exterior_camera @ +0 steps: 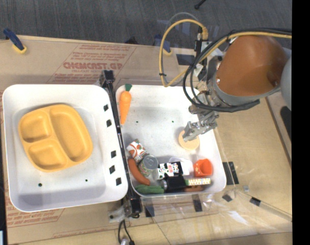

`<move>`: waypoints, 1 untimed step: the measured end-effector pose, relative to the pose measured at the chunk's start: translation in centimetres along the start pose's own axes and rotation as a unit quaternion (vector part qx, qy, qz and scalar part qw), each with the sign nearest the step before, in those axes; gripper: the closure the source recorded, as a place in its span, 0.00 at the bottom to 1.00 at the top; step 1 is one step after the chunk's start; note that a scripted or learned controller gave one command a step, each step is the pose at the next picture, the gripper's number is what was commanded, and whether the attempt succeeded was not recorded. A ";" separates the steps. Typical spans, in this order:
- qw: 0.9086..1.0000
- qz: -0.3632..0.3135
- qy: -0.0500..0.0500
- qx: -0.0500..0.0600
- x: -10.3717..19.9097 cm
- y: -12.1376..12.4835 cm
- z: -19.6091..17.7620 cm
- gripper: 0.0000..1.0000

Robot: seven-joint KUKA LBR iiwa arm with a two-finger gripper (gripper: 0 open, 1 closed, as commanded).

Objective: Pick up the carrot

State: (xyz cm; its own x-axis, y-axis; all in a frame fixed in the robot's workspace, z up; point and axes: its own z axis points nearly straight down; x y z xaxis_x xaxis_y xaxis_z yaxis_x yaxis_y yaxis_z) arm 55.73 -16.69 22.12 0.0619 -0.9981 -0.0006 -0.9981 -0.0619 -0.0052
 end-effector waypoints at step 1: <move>0.966 0.259 0.000 -0.004 -1.3 2.1 4.3 1.00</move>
State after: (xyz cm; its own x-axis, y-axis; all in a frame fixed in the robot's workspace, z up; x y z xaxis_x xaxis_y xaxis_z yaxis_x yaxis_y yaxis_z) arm 53.61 -15.50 17.81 -0.4452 -0.8954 -0.0010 -0.8954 0.4452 0.0028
